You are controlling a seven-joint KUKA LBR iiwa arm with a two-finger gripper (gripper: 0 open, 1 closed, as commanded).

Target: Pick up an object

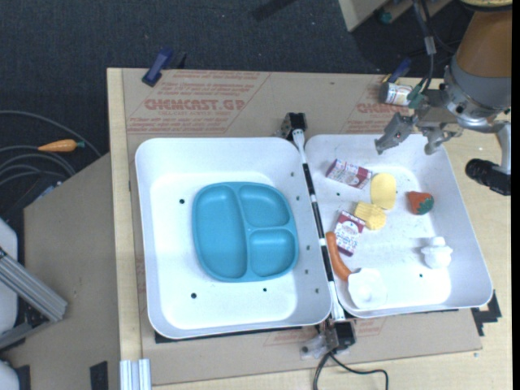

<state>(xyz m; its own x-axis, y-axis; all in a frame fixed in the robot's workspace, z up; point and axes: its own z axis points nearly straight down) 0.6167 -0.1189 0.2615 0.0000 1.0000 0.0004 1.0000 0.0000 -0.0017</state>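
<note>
Hovering over the right bin's (467, 242) far edge, the gripper (413, 139) spreads wide, holding nothing.
Toy foods lie below it: a yellow lemon (383, 189) near a red strawberry (420, 203).

Arm reaching from right, hand (414, 138) seemingly spread, holding nothing

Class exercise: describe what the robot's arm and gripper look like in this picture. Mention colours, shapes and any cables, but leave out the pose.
The arm is a thick rounded column, with an orange band above a grey wrist ring. Below it sits the gripper, a grey metal piece with two short dark-tipped fingers. Thin dark cables run down beside the arm to the gripper.
</note>
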